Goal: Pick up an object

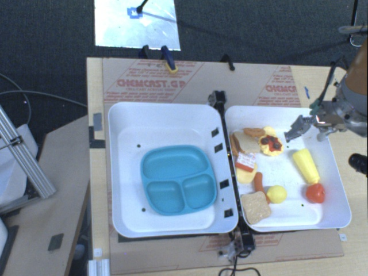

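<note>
Grey metal fingers of the gripper project leftward over the far-right part of the right bin. Whether they are parted or closed cannot be told at this resolution; no object is visible between them, so the gripper carries nothing.

Nearest object: the yellow cylinder. It lies just near and slightly right of the fingertips. Its long axis runs from far-left to near-right, at a slant to the bin wall. A grasp across its short dimension would, by judgement, require the fingers to close roughly perpendicular to that slant.

Second candidate: the yellow-and-red pastry. It lies to the left of the fingertips at about the same depth, beside the tan bread roll.

Further out, toward the near edge of the bin:
- red tomato, touching or just beside the near end of the yellow cylinder;
- lemon;
- toast slice;
- red-labelled packet and orange sausage near the centre divider.

Left bin holds a blue divided tray, well apart from the gripper.

Task status, by judgement: approach phase, pick not yet made. The short downward and nearward offset to the yellow cylinder is the governing relation.
</note>
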`<state>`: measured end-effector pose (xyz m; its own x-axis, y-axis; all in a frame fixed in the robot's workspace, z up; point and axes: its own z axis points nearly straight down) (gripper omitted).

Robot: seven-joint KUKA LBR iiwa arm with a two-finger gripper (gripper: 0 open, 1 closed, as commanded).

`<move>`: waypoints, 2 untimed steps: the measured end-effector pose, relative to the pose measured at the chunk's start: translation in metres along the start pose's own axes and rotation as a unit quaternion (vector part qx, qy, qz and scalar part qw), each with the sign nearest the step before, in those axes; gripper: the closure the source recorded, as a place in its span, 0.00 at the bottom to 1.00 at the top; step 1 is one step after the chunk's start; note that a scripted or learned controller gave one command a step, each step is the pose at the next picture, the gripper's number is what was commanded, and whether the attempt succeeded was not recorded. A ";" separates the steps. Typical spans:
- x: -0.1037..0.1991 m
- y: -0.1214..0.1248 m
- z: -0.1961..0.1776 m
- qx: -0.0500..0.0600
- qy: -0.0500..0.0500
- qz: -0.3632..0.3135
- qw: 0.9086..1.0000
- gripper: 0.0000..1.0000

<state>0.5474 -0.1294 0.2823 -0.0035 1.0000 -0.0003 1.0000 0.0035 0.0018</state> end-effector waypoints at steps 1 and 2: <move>0.008 -0.049 0.153 0.007 0.002 0.002 1.000 0.00; 0.037 -0.061 0.195 0.000 0.001 0.000 1.000 0.00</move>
<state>0.4868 -0.0931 0.0872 -0.0033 1.0000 0.0009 1.0000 0.0033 0.0012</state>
